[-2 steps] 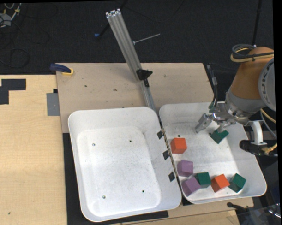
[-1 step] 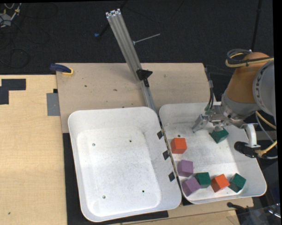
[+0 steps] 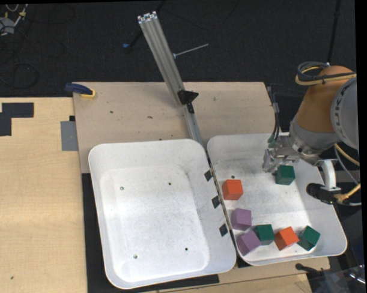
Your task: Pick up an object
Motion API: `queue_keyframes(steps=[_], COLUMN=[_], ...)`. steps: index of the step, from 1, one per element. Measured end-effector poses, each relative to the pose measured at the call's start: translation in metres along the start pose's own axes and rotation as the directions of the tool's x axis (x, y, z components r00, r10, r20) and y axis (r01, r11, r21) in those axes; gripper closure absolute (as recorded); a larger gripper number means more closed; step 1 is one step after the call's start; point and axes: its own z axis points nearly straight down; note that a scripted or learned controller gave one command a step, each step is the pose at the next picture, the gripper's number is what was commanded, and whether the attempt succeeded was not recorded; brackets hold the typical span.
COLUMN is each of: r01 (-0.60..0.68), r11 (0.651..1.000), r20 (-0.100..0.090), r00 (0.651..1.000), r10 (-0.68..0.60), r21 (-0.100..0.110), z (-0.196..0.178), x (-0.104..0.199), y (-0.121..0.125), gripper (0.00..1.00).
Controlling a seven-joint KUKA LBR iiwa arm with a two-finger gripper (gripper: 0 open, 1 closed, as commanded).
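Camera view showed my gripper [image 3: 280,162] low in the right bin [image 3: 331,243], toward its two o'clock corner, a green cube [image 3: 285,175] just below my fingertips. I could not tell how my jaws stood. Grasping seemed underway; next, close squarely and lift.

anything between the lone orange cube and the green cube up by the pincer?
Nothing: the camera view shows bare bin floor between the orange cube and the green cube beside the pincer.
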Motion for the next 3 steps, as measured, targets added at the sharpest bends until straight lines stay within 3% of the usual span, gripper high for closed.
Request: queue_keyframes(steps=[1, 3], r01=[0.007, 0.009], r11=[1.0, 1.0], r20=[-0.002, -0.002], r00=[1.0, 1.0], r10=[-0.007, -0.009], r21=[0.015, 0.014], z=[-0.043, -0.136], x=[0.001, -0.002], y=[0.005, 0.004], gripper=[1.0, 1.0])
